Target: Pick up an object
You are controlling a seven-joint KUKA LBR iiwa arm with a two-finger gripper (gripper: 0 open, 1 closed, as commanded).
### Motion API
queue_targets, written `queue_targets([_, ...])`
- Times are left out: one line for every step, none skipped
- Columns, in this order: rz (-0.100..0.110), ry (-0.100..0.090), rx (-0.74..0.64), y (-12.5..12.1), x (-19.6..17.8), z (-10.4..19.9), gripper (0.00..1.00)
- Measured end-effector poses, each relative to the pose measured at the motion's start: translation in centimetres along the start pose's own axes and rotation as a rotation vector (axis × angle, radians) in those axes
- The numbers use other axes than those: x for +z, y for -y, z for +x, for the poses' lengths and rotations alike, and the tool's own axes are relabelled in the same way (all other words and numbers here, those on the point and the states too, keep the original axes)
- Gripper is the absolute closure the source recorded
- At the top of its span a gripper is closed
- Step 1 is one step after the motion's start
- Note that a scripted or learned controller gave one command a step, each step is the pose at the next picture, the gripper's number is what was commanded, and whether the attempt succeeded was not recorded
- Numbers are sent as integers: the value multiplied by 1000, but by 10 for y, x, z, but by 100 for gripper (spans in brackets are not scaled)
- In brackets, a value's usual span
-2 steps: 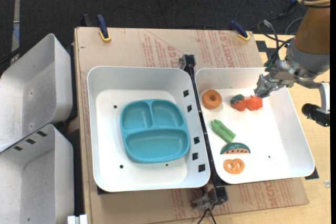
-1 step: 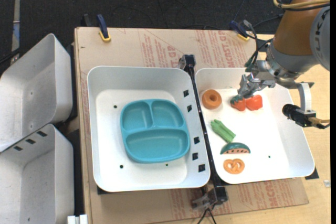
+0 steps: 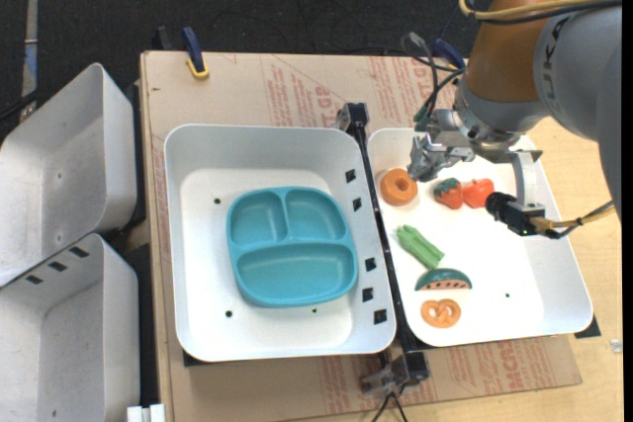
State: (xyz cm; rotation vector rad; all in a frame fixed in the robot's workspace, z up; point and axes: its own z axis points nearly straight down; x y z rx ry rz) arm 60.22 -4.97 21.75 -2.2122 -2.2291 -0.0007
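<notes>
Orange doughnut [image 3: 399, 187], gripper [image 3: 423, 163] just above

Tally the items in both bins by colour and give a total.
Orange: 2, the doughnut and the pretzel
Red: 1, the strawberry
Green: 1, the pea pod
Green and red: 1, the watermelon slice
Teal: 1, the divided plate
Total: 6

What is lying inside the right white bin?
In the right bin: orange ring, red-and-green piece, orange piece, green piece, watermelon slice, pretzel. The arm covers the far corner.
</notes>
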Motion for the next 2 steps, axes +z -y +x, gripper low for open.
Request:
queue_targets([-3, 0, -1, -9, -14, 54, 100])
queue_targets([-3, 0, 0, -22, -8, 107, 100])
